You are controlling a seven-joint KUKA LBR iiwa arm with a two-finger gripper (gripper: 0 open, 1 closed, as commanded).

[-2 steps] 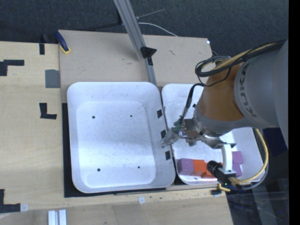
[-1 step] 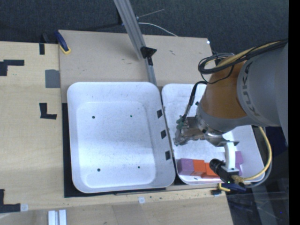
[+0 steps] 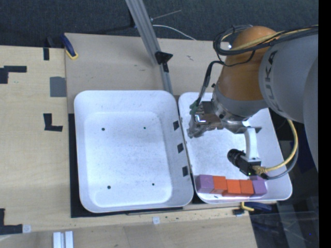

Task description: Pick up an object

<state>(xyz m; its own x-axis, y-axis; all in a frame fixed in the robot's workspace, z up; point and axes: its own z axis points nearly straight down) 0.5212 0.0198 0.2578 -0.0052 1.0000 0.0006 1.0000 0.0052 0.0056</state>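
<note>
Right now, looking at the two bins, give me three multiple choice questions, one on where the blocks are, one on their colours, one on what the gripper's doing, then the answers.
1. Where do the blocks lie?
A. In the middle of the left bin
B. Along the near edge of the right bin
C. On the bench outside both bins

2. What colours are the blocks in that row?
A. Purple and orange
B. Green and yellow
C. All blue

3. What is the state of the gripper with respect to the blocks?
A. It is lifting an orange block
B. It is pressing on a purple block
C. It is apart from the row, over the far part of the right bin

Answers: 1 B, the row sits against the right bin's near wall. 2 A, purple blocks at each end with orange ones between. 3 C, bare white floor lies between the gripper and the blocks.
</note>
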